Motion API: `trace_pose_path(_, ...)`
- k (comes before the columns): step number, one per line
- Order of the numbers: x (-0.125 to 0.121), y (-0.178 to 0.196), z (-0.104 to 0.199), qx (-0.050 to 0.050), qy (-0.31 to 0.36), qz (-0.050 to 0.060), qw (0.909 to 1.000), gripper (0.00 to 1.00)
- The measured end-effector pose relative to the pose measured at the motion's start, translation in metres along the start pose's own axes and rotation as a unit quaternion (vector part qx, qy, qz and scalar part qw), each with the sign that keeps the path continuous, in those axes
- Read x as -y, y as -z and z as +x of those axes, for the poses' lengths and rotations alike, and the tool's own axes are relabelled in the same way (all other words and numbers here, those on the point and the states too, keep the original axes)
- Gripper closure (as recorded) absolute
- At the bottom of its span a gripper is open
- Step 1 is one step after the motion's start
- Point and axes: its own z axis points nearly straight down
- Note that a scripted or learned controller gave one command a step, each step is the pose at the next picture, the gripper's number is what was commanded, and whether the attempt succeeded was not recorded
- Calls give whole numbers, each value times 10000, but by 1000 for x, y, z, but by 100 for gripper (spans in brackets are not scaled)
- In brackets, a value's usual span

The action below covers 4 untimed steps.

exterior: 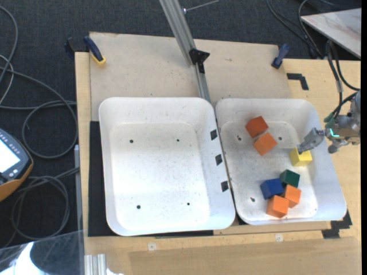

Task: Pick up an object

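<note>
The gripper [312, 139] is at the right edge of the frame, over the right bin [321, 179]; whether it is open or closed, I cannot tell. The yellow block [301, 156] lies just below and a little left of it, very near. The two orange blocks [261, 135] are farther left.
</note>
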Motion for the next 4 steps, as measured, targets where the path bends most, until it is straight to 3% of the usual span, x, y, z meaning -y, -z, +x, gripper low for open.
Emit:
trace_pose_path(1,-1,2,0,7,6,-24,10000,0)
trace_pose_path(3,-11,-96,11,-4,6,7,10000,0)
trace_pose_path(4,-11,-125,11,2,2,-3,10000,0)
